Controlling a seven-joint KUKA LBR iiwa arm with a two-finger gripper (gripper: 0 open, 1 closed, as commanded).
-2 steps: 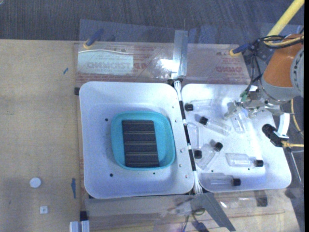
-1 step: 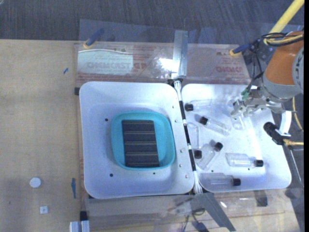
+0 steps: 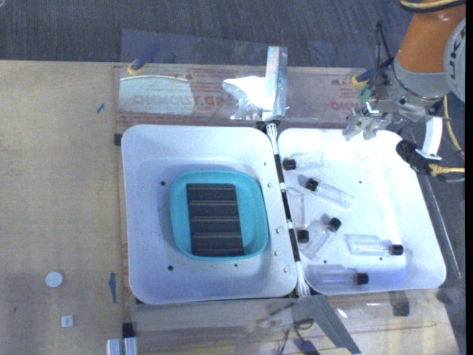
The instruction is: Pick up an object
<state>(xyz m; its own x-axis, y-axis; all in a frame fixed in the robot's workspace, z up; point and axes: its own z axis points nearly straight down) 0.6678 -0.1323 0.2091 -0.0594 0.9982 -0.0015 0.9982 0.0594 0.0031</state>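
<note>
**Clear vials in the right bin, gripper at its far rim**

Clear plastic with black caps: that is how each vial looks, a slim see-through tube that nearly vanishes against the white floor, so we find it mainly by its dark cap. We count six of them, all lying on their sides in the right bin (image 3: 425,220), the one below the gripper (image 3: 367,126). We also count two bins, one teal tray and one arm.

Farthest from the gripper, at the bin's near edge, lies the first vial (image 3: 344,278). A little closer to the gripper and out toward the arm's side is the second vial (image 3: 373,246). Nearer the divider, the third vial (image 3: 323,237) lies at a slant, just beside the fourth vial (image 3: 297,214), which runs along the divider. Closer again to the gripper is the fifth vial (image 3: 329,191). The sixth vial (image 3: 304,160) is the nearest to it, though still apart from it.

Well away from the gripper, the left bin (image 3: 148,168) holds the teal tray (image 3: 179,213) with a dark ribbed insert (image 3: 214,219).

We see the gripper above the right bin's far rim, under the arm's orange band (image 3: 429,32). Whether it is open or closed we cannot tell, and we see no vial held in it.
</note>
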